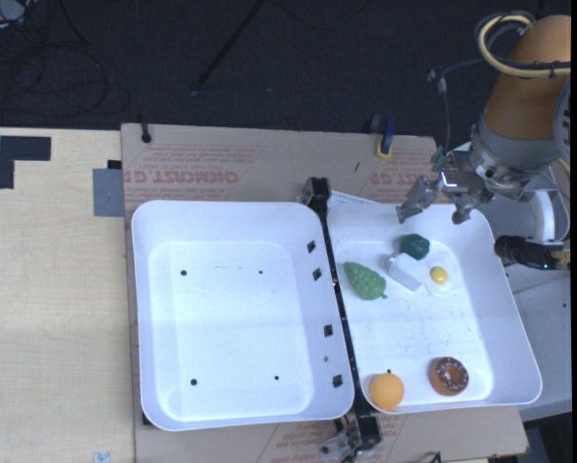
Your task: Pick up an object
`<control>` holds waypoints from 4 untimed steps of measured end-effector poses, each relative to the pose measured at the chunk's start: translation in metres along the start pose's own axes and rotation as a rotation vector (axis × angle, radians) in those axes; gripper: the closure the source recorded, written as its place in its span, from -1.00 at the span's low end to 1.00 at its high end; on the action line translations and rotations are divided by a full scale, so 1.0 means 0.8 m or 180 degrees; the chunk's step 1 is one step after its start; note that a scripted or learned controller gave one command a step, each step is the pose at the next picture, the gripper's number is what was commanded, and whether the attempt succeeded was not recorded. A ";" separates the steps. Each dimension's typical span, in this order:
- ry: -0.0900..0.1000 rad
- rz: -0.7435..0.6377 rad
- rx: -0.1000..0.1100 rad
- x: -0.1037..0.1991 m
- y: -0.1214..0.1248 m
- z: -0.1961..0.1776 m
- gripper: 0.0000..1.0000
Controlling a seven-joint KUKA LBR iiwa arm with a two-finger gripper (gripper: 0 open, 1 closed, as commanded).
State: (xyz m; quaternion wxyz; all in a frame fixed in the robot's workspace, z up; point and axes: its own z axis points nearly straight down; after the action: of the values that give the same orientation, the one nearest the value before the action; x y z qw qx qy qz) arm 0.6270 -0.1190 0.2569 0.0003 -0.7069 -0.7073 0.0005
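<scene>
Nearest the camera, an orange ball (387,391) and a brown donut (450,375) are seen by the front edge of the right bin (506,355). Further back, approx. mid-bin, a leafy green piece (365,282) lies near the left wall; a white block (403,274) is set just beside a dark green item (414,247) and a fried-egg toy (439,277). The left bin (153,258) sits alongside. The gripper (443,199) is held above the right bin's back edge, fingers spread apart, nothing between them.

Dark green item is judged the likeliest pick, being closest to the gripper: small, rounded, prob. light and slippery plastic. It should be taken across its widest part, w/ the neighbouring block avoided.
</scene>
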 end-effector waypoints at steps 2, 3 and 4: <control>-0.0001 0.0013 0.0008 -0.121 -0.025 0.010 -1.00; 0.0003 0.0005 0.0005 -0.117 -0.057 -0.007 -1.00; 0.0005 0.0003 0.0004 -0.117 -0.093 -0.028 -1.00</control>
State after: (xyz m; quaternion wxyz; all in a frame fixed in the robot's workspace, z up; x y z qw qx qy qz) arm 0.5526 -0.2124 0.2791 0.0014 -0.7072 -0.7070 0.0004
